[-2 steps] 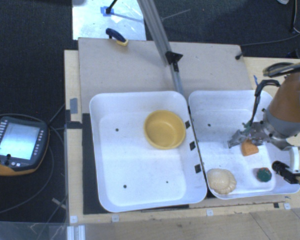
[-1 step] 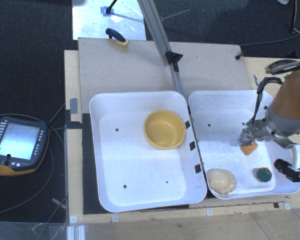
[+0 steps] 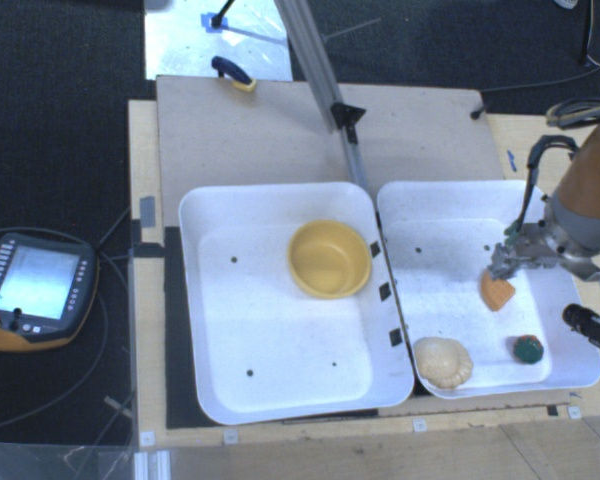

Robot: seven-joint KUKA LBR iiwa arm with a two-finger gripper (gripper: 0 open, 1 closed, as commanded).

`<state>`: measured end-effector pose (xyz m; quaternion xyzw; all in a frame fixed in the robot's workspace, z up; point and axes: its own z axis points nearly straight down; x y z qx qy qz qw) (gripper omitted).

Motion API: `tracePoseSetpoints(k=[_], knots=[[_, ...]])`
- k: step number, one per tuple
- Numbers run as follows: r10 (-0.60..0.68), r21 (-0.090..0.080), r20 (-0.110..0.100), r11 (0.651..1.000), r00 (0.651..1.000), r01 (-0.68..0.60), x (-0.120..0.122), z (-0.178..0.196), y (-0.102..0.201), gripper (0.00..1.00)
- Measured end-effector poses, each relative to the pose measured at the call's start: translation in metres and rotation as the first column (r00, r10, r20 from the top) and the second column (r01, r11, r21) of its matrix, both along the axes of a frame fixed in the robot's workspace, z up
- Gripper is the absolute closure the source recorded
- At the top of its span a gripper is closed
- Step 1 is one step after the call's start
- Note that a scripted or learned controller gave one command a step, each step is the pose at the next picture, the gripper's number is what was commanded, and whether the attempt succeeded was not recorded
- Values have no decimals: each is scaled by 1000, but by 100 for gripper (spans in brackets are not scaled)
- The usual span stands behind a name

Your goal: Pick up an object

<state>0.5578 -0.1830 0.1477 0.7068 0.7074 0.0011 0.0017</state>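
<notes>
Orange object (image 3: pixel 497 294) sits right of frame centre, directly under the gripper (image 3: pixel 504 265); can't tell if gripped.

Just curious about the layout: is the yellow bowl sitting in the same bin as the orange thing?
No, the yellow bowl sits in the left bin, the orange object in the right bin.

left bin (image 3: pixel 220 368): bowl (image 3: pixel 329 258) | right bin (image 3: pixel 430 208): wedge (image 3: pixel 496 293) behind ball (image 3: pixel 527 349), lump (image 3: pixel 444 362) front-left

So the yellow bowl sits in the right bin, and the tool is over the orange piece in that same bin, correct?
Not quite: the yellow bowl sits in the left bin, as the camera view shows. The tool is over the orange piece in the right bin.
</notes>
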Motion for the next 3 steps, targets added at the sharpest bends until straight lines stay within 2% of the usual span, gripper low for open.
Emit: tracePoseSetpoints(k=[2, 3], knots=[[-1, 0, 1, 1000, 1000, 1, -1, 88, -8, 100], [3, 2, -3, 1000, 1000, -3, 5, 81, 39, 100]])
